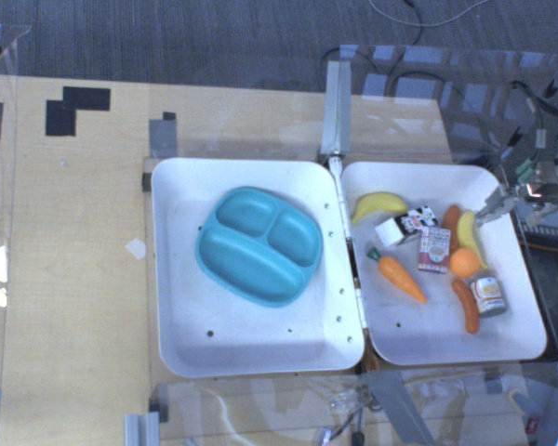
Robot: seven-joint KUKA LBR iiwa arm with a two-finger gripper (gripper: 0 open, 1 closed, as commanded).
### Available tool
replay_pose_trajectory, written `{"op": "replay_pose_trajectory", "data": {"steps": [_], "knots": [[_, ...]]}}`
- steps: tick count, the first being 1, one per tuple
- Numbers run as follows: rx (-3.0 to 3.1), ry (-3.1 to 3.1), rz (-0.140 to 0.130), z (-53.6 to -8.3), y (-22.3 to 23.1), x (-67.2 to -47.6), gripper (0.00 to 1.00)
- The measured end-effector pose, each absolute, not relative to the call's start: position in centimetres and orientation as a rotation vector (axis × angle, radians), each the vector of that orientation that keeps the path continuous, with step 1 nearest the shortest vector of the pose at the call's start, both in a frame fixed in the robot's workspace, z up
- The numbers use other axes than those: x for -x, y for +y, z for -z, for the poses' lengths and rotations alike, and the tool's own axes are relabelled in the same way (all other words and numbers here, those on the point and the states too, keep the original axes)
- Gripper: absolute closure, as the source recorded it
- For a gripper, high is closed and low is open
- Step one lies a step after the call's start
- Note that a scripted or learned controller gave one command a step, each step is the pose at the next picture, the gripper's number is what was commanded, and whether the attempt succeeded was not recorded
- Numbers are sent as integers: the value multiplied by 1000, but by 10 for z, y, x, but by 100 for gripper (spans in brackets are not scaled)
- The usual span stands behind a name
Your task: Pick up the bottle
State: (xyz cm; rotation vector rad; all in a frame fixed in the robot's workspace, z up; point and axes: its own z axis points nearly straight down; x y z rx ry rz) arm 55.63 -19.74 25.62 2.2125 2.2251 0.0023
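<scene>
We are seeing one bottle [389, 233] lying in the right bin [446, 347], near its left wall, between one of two bananas [379, 204] and one carrot [401, 280]. The gripper [496, 209] is hovering at the bin's far right; we cannot tell its state. One blue plate [259, 245] is sitting in the left bin [181, 323].

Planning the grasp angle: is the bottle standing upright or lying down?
Lying down: the bottle stretches lengthwise along the right bin floor, between the banana and the carton.
</scene>
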Motion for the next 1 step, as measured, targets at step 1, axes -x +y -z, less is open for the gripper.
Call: {"op": "replay_pose_trajectory", "data": {"steps": [1], "knots": [[-2319, 2114, -4, -112, -198, -558, 0]]}}
